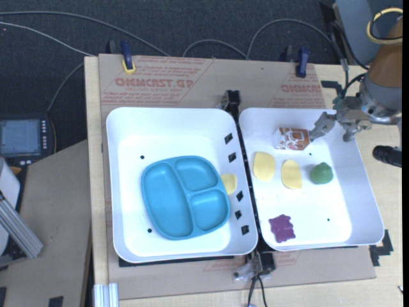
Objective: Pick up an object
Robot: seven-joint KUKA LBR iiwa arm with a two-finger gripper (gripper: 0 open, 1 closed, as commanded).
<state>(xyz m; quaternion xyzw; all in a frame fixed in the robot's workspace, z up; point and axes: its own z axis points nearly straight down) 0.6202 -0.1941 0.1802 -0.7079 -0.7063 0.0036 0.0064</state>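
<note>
While the gripper (pixel 333 125) hangs with its fingers spread and nothing between them, over the far rim of the right bin (pixel 358 203), the step in hand is judged to be the approach. Nearest, just beside one fingertip, lies a brown-and-white packet (pixel 293 139); nearer the camera than the packet sit two yellow pieces (pixel 264 165), a green ball (pixel 321 173) and a purple piece (pixel 282 227). The next move calls for centring over one object, then descending.

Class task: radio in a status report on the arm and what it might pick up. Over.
End effector open, over right white bin's far edge. Nearest: small red-and-white packet, not gripped. Green round lump lies close by.
</note>
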